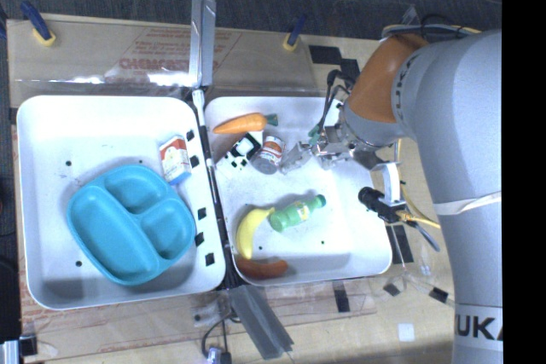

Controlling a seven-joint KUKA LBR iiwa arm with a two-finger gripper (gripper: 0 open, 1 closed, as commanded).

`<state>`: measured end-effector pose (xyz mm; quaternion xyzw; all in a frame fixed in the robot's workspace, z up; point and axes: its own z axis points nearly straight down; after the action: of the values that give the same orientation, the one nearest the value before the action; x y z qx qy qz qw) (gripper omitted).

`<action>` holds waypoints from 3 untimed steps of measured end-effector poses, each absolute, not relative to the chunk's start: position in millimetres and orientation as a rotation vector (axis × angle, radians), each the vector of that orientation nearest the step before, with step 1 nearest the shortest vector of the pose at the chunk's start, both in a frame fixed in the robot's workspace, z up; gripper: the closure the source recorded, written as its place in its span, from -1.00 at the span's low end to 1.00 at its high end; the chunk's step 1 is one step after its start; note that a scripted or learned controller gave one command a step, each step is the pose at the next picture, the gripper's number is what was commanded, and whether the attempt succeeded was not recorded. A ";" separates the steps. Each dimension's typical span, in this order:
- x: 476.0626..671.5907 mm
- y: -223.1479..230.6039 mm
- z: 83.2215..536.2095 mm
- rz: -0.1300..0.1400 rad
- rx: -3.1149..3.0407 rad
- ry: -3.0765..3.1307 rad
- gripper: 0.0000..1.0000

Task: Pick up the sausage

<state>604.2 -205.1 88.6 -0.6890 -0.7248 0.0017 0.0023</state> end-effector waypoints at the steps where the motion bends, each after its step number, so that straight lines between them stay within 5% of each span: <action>1: 657.4 -166.1 89.5 0.004 -2.139 -2.298 -1.00; 2: 631.1 -143.5 95.1 0.017 -2.130 -2.335 -1.00; 3: 647.9 -143.0 95.2 0.021 -2.103 -2.362 -1.00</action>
<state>647.9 -143.0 95.2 -0.6649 -0.7468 0.0066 -0.0105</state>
